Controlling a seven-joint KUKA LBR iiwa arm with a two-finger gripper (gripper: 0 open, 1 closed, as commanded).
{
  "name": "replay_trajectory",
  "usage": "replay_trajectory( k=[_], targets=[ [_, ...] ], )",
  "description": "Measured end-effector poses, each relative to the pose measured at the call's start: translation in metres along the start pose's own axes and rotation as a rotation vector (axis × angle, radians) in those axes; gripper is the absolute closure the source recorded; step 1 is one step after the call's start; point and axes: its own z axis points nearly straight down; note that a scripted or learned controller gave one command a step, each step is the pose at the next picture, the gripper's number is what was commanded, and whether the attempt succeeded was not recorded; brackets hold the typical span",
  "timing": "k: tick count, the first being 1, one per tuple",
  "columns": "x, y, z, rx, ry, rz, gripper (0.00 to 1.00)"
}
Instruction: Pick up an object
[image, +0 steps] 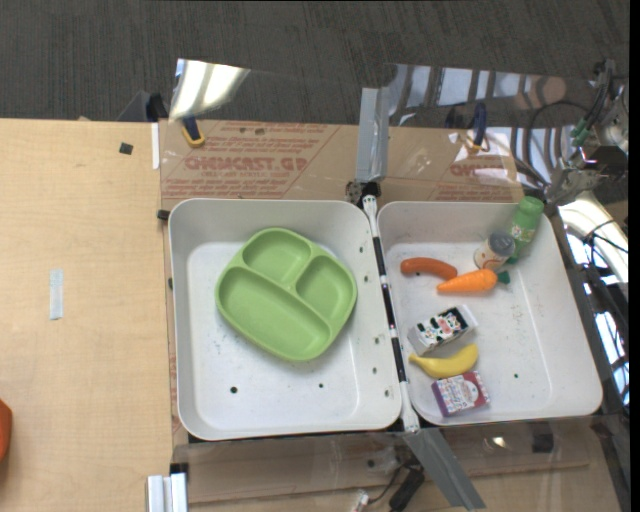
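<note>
The right bin (545, 345) holds several small items. A green bottle (524, 222) lies at its far right corner, with a small grey round piece (500, 243) beside it. An orange carrot (468, 283) and a red-orange sausage (428, 267) lie near the back. Toward the front are a black-and-white carton (443, 328), a yellow banana (446, 361) and a purple packet (460, 393), close together. A green divided plate (287, 293) sits in the left bin (200, 390).
A cardboard sheet (260, 160) lies behind both bins. A wooden tabletop (80, 300) stretches to the left. Cables and metal framing (595, 150) crowd the far right edge beside the right bin.
</note>
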Motion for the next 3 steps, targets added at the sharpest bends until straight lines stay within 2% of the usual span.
replay_trajectory(
  k=[1, 2, 3],
  targets=[
    [0.031, -0.030, 0.009, -0.001, 0.001, -0.002, 1.00],
    [0.092, -0.009, 0.034, 0.000, 0.001, 0.007, 1.00],
    [0.147, -0.034, -0.007, -0.001, 0.001, 0.019, 1.00]
  ],
)
